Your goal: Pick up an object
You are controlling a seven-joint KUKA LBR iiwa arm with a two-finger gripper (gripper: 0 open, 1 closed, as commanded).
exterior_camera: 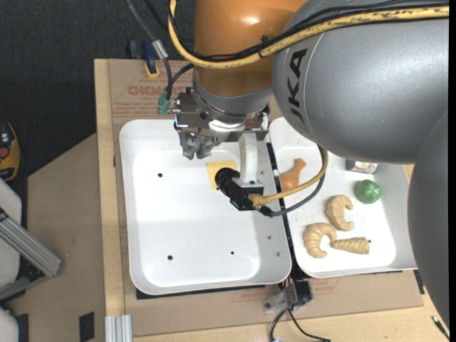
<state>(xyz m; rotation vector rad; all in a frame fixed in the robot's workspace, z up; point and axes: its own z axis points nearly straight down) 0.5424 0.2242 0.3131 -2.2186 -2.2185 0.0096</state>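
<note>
In the camera view, 2 white bins sit side by side on a brown board (108,120). The grey arm (370,70) with its orange band (239,20) comes in from the right and covers the far part of both bins.

The gripper (193,147) hangs over the far half of the left bin (185,234), pointing down at the bin floor. Whether it is released or clenched cannot be told from this angle, and nothing shows in its grasp.

A small yellow piece (215,168) lies on the floor of the left bin, just beside the gripper on the side toward the right bin, partly covered by the robot's own parts.

The right bin (381,223) holds 5 things: an orange piece (293,172) near the dividing edge, a green ball (368,191), 2 tan croissant shapes (340,211) (318,239), and a pale ridged cone (351,245) lying on its side, close beside the nearer croissant shape.
</note>
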